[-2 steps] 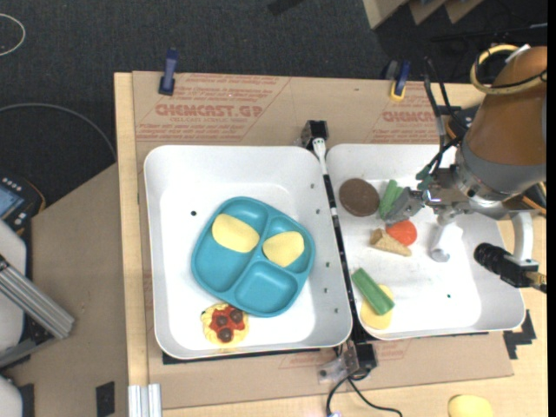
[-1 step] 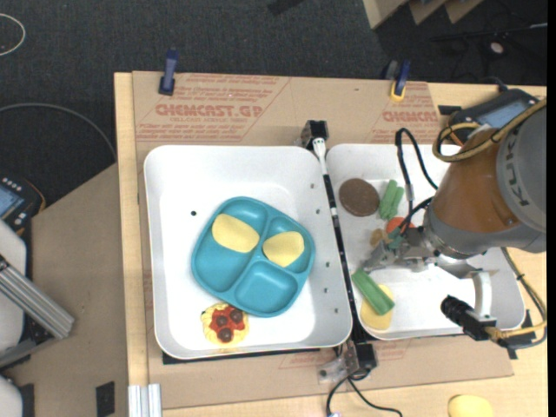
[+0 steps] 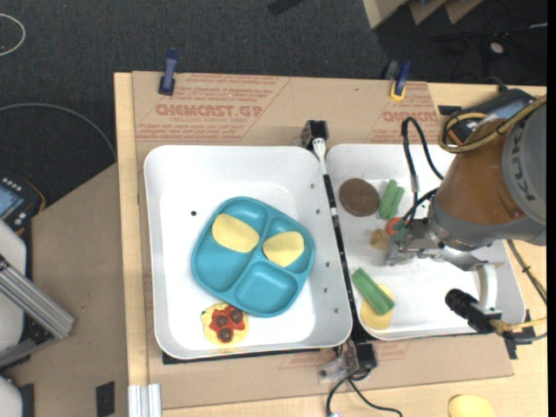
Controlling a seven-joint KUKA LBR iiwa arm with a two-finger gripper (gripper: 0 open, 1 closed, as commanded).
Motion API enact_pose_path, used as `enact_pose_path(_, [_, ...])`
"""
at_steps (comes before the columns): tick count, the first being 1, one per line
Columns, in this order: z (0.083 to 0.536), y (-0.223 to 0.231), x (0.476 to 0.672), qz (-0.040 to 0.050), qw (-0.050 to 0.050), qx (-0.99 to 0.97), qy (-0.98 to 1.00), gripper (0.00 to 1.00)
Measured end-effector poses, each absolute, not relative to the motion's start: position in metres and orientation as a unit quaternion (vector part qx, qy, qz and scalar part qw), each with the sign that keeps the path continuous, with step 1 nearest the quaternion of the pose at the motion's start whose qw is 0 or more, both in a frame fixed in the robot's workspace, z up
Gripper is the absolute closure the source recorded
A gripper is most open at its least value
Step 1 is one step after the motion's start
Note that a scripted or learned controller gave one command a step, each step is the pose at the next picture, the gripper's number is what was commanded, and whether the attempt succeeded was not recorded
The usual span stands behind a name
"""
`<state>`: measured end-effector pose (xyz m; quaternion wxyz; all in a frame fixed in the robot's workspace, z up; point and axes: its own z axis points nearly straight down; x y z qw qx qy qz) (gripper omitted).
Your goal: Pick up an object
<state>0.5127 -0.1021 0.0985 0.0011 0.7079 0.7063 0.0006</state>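
Left bin (image 3: 165,233): blue divided plate (image 3: 252,259) near the middle, two yellow pieces in its upper compartments, one at left (image 3: 231,232), one at right (image 3: 283,248). Below the plate, near the front wall, a small yellow item with red spots (image 3: 224,323).

Right bin (image 3: 486,320): brown disc (image 3: 358,196) at upper left, a green piece (image 3: 391,199) just beside it. Lower left, a second green piece (image 3: 372,290) lying tilted across a yellow piece (image 3: 375,316).

Arm (image 3: 486,189) over the bin's right half, orange band showing. Gripper (image 3: 401,243) down at mid-bin, below the disc and upper green piece, beside a small tan bit (image 3: 380,237). Something red (image 3: 395,226) sits at its top. Cannot tell whether the fingers are open or closed, nor whether anything is held.
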Motion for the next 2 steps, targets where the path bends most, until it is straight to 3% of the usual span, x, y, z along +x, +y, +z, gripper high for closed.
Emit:
enact_pose_path(1, [0.190, -0.019, 0.511, 0.0037, 0.002, 0.704, 0.710, 1.00])
enact_pose_path(2, [0.313, 0.049, 0.505, 0.0065, 0.004, 0.703, 0.711, 1.00])
